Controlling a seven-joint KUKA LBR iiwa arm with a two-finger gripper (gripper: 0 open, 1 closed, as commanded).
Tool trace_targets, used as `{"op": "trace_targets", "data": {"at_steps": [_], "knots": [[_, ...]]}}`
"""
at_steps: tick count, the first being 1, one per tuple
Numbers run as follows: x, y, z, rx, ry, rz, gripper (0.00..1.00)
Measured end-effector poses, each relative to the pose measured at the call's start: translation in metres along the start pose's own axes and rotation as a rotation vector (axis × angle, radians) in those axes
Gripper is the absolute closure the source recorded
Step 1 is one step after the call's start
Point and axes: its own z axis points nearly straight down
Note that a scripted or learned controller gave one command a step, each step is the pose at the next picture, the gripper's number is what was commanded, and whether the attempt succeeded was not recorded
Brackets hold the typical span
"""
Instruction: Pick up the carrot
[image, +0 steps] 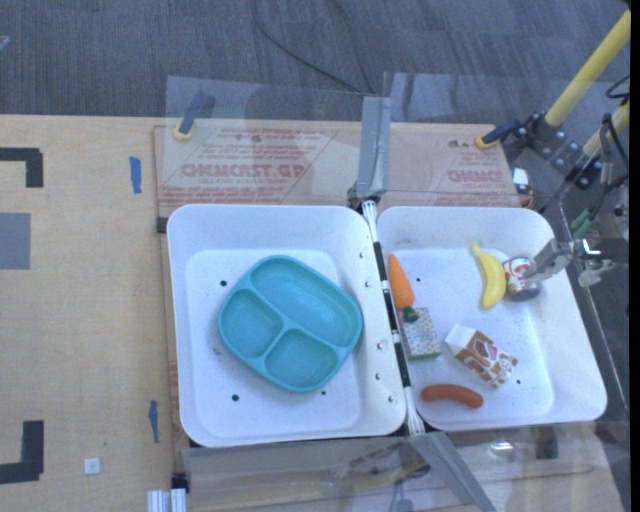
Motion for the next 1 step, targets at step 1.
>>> {"op": "trace_targets", "data": {"at_steps": [1], "knots": [[-0.0234, 0.0079, 0.04, 0.0, 0.0, -0.069, 0.0]]}}
